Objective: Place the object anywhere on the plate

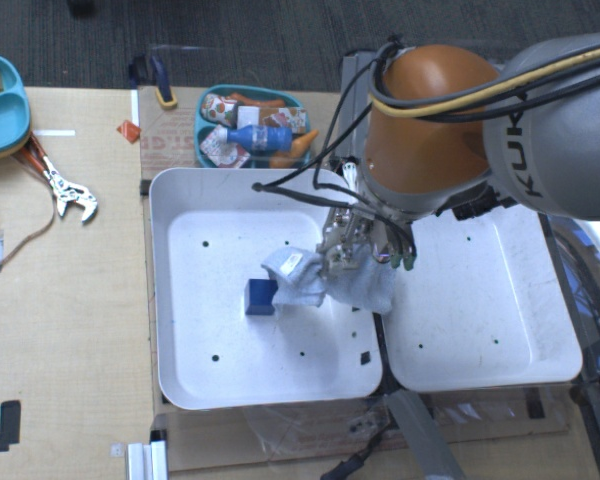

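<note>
- The arm (460,118), grey with its orange band, reaches in from the right and hangs over the inner edge of the left bin (180,228), the larger part of its bulk above the seam between the 2 bins.
- The right bin (500,298) lies just beside the left one; I can make out no plate in either, so where the object should end up is unclear.
- A crumpled grey-white piece, cloth or wrapping (355,286), lies near the middle-right of the left bin, directly under the wrist.
- The gripper (358,248) sits low over that grey piece, touching or nearly touching it. Cables and the wrist hide its tips, so how far it is spread, and whether it grips anything, I cannot tell.
- The small blue block (261,296), likely the object, rests on the left bin's floor just left of the grey piece, apart from the gripper.
- Judged from this, the task is at an early stage: no secure grasp is evident, and lifting and placing are not yet done.
</note>
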